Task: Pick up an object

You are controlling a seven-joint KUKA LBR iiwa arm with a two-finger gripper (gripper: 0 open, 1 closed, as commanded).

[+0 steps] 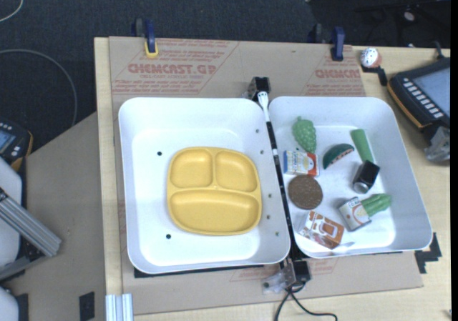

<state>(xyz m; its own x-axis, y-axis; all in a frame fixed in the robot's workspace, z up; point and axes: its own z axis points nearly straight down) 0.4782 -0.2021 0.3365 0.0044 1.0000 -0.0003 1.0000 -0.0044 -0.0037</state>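
The right bin (pixel 404 169) holds several small objects. A bumpy green fruit (pixel 305 133) lies at the upper left, with a small white and red carton (pixel 300 162) below it. A brown round disc (pixel 305 191) sits under the carton. A dark green wedge (pixel 337 154) and a green stick (pixel 361 146) lie toward the right. A black cylinder (pixel 366 176) rests below the stick. A small box with a green piece (pixel 364 209) and an orange-white packet (pixel 322 229) lie near the front edge.
The left bin (pixel 139 169) bears a yellow divided plate (pixel 214 190) in its middle. Blue clamps (pixel 149 36) (pixel 337 43) hold the cardboard at the back. A black and orange pendant (pixel 426 94) lies at the right of the bench.
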